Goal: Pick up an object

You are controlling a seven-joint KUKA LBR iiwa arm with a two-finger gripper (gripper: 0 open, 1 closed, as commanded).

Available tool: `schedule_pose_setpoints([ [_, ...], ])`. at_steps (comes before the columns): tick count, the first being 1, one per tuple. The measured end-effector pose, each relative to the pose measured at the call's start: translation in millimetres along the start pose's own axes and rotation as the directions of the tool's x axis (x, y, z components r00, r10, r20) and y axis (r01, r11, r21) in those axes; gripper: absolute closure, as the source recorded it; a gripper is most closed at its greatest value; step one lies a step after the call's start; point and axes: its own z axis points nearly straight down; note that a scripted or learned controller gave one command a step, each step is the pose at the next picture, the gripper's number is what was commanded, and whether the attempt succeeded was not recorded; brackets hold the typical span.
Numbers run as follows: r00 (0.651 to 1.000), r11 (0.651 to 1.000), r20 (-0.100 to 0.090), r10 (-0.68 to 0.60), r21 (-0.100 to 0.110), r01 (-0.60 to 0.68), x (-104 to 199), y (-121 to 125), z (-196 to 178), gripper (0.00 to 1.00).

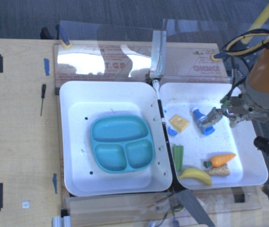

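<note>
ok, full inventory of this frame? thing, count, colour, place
divided tray: 1, teal, in left bin
cheese-like wedge: 1, yellow, right bin, upper left
small piece: 1, blue, beside the wedge
blue object: 1, blue, right bin centre, at the gripper
green piece: 1, green, right bin's left edge
banana: 1, yellow, right bin front
carrot: 1, orange, right bin front
tan piece: 1, beige, under the carrot
screwdriver: 1, black, on bench, left
gripper: 1, grey, over right bin; grip unclear
</note>
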Motion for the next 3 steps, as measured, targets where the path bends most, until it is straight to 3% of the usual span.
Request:
schedule_pose_setpoints([
  [1, 0.977, 0.977, 0.0, 0.214, -0.007, -0.214, -0.7, 32.6, 128.9, 0.0],
  [2, 0.994, 0.994, 0.003, -0.105, -0.007, 0.105, -5.9, 76.1, 129.5, 0.0],
  [3, 0.995, 0.995, 0.006, -0.103, -0.015, 0.103, -6.2, 78.2, 116.6, 1.0],
])
